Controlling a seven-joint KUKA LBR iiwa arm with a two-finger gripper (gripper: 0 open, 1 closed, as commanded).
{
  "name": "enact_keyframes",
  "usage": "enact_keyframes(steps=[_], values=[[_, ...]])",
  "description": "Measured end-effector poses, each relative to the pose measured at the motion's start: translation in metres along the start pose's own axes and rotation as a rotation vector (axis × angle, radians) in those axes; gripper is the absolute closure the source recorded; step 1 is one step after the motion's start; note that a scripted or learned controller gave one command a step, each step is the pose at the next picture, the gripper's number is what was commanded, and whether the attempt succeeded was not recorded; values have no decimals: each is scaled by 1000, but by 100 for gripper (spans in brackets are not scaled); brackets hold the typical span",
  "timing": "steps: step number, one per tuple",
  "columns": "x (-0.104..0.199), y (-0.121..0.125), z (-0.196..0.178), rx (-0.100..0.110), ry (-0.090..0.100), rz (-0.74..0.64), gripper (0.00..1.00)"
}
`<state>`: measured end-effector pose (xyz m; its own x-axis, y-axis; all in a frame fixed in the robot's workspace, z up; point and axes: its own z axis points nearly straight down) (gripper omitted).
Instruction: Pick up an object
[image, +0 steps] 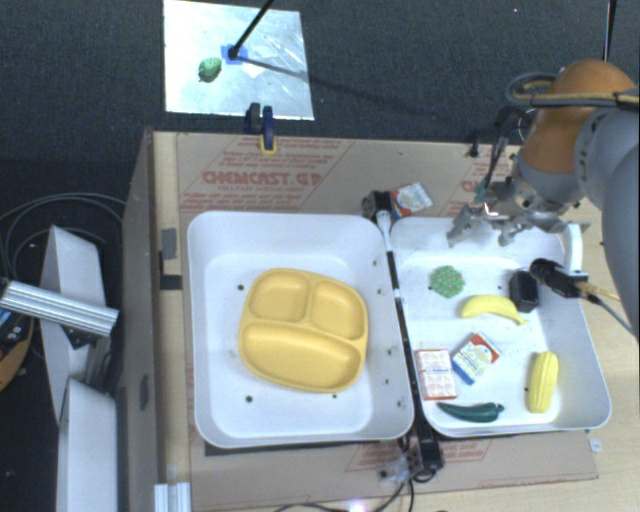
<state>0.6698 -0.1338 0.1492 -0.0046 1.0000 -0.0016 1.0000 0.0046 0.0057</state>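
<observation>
My gripper (483, 232) hangs over the far edge of the right bin (590, 395), open, with nothing between its fingers. In that bin, a green broccoli piece (447, 280) lies just in front of the gripper and a little to its left. A yellow banana (492, 307) lies in front of the broccoli. Nearer the front are a small orange and white carton (476, 358), a red and white box (434, 373), a yellow corn cob (542, 380) and a dark green pepper (472, 410).
The left bin (215, 400) holds a yellow divided plate (303, 328). A small packet (410, 197) lies on the cardboard behind the bins. The ridge where the two bins meet (398, 300) runs front to back.
</observation>
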Motion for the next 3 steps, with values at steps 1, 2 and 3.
enact_keyframes(steps=[1,2,3], values=[[31,-34,33,5,2,-1,0],[31,-33,65,5,1,0,0],[31,-32,53,1,1,-2,100]])
